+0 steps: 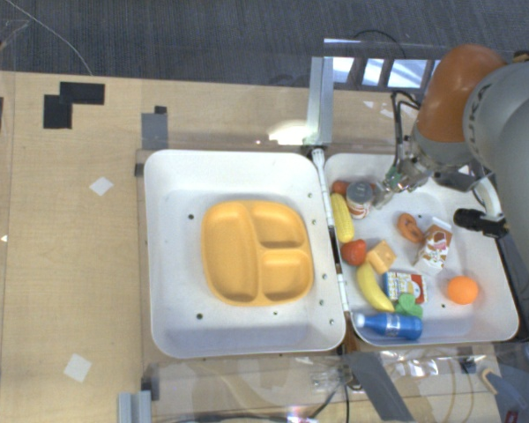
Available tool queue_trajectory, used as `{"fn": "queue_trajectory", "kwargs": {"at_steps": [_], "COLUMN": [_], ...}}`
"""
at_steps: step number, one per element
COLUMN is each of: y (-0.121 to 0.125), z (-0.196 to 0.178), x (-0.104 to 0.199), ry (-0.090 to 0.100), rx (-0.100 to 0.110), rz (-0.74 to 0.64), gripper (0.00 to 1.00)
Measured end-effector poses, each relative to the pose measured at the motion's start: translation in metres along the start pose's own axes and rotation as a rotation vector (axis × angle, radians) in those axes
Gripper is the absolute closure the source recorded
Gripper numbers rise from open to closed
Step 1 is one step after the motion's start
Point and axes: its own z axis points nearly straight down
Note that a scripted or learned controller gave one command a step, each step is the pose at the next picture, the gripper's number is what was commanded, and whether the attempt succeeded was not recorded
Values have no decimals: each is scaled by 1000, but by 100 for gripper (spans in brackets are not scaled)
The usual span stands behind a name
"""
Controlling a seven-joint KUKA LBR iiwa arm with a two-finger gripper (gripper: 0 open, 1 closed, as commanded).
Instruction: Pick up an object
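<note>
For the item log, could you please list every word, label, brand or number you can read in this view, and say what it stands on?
No text can be read here.
Small carton: red and white print, too blurred.
Snack box: coloured print, too small.
Can: label blurred.
Blue bottle: no legible label.

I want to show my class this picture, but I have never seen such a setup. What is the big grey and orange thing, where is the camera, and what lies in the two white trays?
The grey and orange thing is a robot arm reaching in from the right. Its gripper, a two-finger hand, hangs over the right bin; nothing is visibly held. The camera is fixed above the bench, looking down at a slant. The left bin holds a yellow divided plate. The right bin holds toy food: a corn cob, a banana, an orange, a small can, a blue bottle and small cartons.
</note>
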Motion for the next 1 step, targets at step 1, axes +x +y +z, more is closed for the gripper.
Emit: {"fn": "queue_trajectory", "kwargs": {"at_steps": [1], "y": [-8], "z": [-3], "x": [-13], "ry": [-19], "rx": [3], "rz": [13], "gripper": [0]}}
